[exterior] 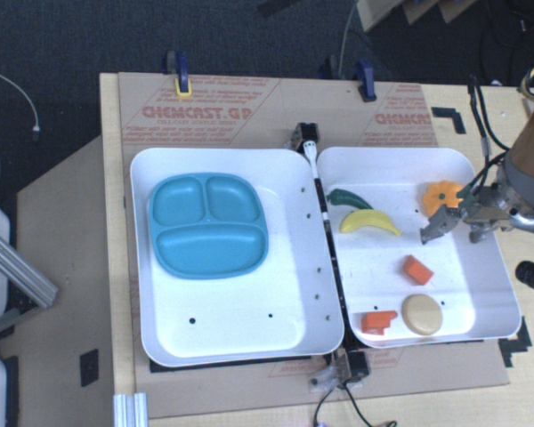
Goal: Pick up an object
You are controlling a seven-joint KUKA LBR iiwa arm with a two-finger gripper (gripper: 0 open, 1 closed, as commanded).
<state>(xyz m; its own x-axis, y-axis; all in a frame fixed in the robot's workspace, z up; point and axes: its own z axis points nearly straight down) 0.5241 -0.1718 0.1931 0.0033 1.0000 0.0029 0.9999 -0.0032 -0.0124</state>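
Logging gripper (447, 213) at frame right, w/ orange piece (440, 194) beside it; we can't tell its claw state; banana (369, 223) center-right.

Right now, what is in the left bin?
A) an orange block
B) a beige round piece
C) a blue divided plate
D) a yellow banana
C: the blue divided plate lies alone in the left bin; the banana, beige round piece and orange block all sit in the right bin.

A robotics lab is indicated. Two white bins (325, 238) are clamped to a board (249, 105); cables (481, 123) are strung about.
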